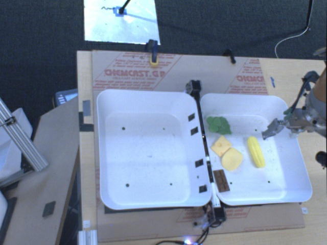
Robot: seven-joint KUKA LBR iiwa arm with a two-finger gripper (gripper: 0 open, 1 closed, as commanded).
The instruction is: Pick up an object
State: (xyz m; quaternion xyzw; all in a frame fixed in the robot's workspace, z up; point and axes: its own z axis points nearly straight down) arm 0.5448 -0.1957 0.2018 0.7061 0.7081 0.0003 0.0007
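Right, I've got the arm coming in from the right, and the gripper (272,130) sits above the right bin (294,188), close to its right wall, still clear of everything inside. From this slanted angle I can't tell whether the fingers are apart or together; they read as one dark tip, so I won't call it. Nothing is held. The candidates all lie in that right bin: a yellow corn cob (256,152) nearest the gripper, lying lengthwise and on its own, which I'd judge the easiest target since there is free floor on both sides for the fingers. Further left, two yellow cheese-like pieces (227,153) touch each other, so a grasp there risks nudging both. A green leafy piece (218,125) lies flat near the divider, and a small brown block (221,180) sits tight against the bin's left wall, awkward for a side approach. The left bin (110,103) holds nothing to pick.
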